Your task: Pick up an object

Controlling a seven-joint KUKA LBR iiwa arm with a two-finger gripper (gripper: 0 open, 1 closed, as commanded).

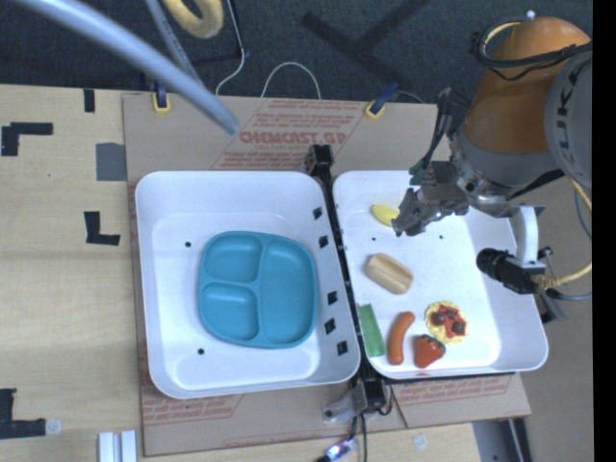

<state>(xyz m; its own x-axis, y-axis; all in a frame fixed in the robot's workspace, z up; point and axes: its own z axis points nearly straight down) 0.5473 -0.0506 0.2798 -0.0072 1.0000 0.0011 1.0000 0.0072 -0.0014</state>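
The right bin [500,340] holds a yellow banana-like piece [384,215], a tan bread roll [389,273], a green stick [370,330], an orange-red sausage [399,338], a red strawberry [429,351] and a small pizza-like piece [447,320]. My gripper [409,221] hangs over the far part of this bin, its dark fingers right beside the yellow piece. Whether anything sits between the fingers cannot be made out.
The left bin [159,258] carries a blue divided plate [258,289]. A black clamp strip [330,258] runs between the two bins. A grey pole [115,37] crosses the upper left. Cardboard lies under the bins.
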